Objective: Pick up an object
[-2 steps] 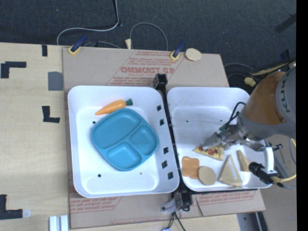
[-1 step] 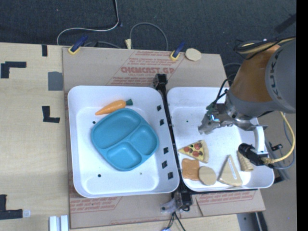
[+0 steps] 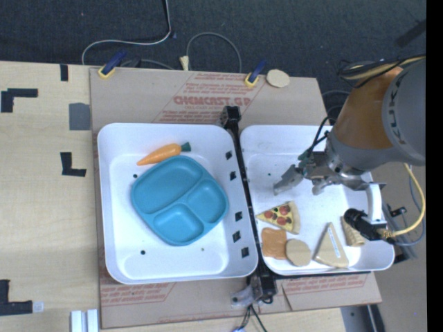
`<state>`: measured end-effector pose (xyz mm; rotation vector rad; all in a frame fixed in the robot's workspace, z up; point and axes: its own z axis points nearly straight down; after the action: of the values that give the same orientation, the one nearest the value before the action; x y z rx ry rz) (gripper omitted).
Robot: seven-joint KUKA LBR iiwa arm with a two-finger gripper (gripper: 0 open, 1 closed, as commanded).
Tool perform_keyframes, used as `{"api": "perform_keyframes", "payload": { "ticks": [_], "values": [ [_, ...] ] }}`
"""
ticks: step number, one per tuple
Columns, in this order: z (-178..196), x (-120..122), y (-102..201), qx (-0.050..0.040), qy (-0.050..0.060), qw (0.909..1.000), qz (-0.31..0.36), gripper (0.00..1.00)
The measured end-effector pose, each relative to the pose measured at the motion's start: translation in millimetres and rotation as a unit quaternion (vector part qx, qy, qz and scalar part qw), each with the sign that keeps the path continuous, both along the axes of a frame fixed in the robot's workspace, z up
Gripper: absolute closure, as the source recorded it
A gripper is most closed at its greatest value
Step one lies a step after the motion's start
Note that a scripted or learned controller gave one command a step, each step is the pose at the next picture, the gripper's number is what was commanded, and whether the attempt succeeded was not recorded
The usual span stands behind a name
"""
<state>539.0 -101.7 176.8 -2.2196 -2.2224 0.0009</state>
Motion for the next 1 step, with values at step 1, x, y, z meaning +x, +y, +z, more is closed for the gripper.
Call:
{"api": "perform_keyframes", "payload": {
  "ticks": [1],
  "values": [
    [-88.5, -30.0, 6.1, -0.0006, 0.003, 1.0000, -0.001, 0.00]
  ]
}}
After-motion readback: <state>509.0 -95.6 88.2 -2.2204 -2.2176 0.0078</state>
